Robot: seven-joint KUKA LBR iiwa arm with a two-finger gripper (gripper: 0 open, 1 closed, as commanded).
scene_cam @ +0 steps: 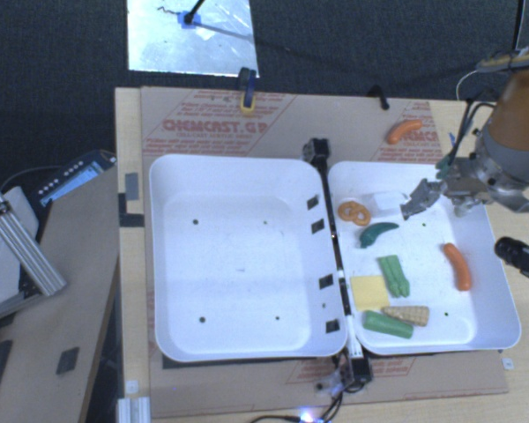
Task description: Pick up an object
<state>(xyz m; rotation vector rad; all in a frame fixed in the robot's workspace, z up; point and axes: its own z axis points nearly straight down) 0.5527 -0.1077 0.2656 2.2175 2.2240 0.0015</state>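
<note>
The right bin (489,236) holds several toy foods: a pretzel (353,211), a dark green pepper (378,233), a light green stalk (393,275), a yellow cheese slice (369,292), a corn cob (406,314), a green pickle (388,324) and an orange sausage (458,266). A small white piece (386,203) lies near the pretzel. My gripper (417,203) hangs over the bin's upper middle, just right of the white piece and above the pepper. Nothing shows in its grasp.
The left bin (238,254) sits beside the right one, with black clips (321,227) along the shared rim. Another orange sausage (406,131) lies on the cardboard behind the right bin. A black part (520,258) juts in at the right bin's edge.
</note>
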